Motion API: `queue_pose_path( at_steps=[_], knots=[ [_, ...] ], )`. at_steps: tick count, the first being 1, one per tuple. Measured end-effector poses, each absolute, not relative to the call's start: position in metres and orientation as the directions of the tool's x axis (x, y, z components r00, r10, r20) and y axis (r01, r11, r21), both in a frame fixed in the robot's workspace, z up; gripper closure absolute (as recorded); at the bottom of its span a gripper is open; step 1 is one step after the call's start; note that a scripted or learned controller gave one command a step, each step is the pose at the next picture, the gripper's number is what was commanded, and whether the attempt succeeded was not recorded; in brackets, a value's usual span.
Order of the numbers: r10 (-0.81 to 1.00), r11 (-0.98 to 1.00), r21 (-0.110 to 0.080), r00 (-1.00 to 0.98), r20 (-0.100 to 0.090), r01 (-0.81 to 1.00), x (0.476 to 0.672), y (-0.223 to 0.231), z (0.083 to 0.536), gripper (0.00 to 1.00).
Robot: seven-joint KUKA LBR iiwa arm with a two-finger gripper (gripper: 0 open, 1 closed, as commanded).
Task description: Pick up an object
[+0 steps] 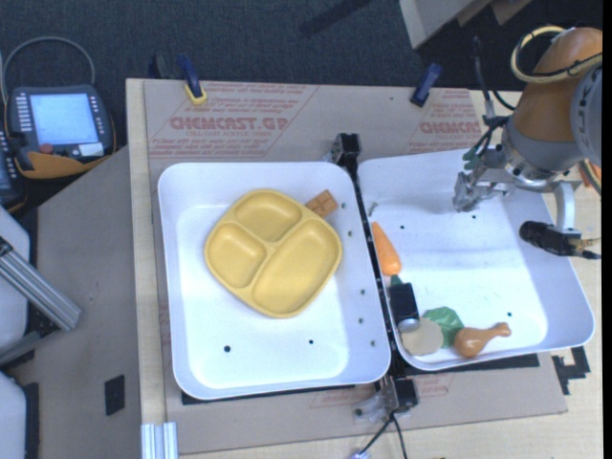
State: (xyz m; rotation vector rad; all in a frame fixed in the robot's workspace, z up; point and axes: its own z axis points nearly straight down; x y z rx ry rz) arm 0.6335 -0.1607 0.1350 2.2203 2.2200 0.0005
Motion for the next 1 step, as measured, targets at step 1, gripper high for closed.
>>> queue_pose_path(
  at_steps=[1],
  knots=[
    [1.000, 0.000, 0.006, 0.000, -0.002, 1.000, 0.6369, -0.1639, 0.1987, 1.00]
  ],
)
